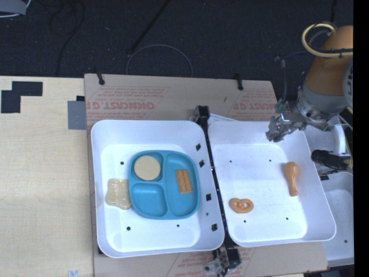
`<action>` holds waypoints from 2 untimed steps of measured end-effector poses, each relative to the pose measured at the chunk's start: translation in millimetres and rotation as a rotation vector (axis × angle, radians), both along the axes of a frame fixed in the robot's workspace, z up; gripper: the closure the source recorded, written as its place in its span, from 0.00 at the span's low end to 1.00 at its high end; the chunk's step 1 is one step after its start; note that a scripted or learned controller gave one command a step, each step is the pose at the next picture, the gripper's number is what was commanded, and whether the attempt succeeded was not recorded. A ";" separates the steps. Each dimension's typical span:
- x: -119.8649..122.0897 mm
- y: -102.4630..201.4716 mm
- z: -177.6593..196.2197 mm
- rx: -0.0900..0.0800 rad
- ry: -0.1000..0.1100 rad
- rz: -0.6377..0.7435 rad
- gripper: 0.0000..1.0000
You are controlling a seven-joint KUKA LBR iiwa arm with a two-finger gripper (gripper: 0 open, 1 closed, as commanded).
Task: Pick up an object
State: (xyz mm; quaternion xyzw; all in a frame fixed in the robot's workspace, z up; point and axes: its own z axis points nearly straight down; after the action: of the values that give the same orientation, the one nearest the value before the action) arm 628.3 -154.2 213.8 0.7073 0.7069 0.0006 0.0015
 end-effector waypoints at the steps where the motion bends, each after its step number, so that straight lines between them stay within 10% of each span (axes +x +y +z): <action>1: -3.2 6.9 59.4 0.001 -0.002 0.003 1.00; 2: -18.5 55.6 41.8 0.004 0.008 0.004 1.00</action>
State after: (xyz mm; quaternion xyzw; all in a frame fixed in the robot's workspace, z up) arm 609.8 -98.6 255.6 0.7058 0.7084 -0.0009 -0.0025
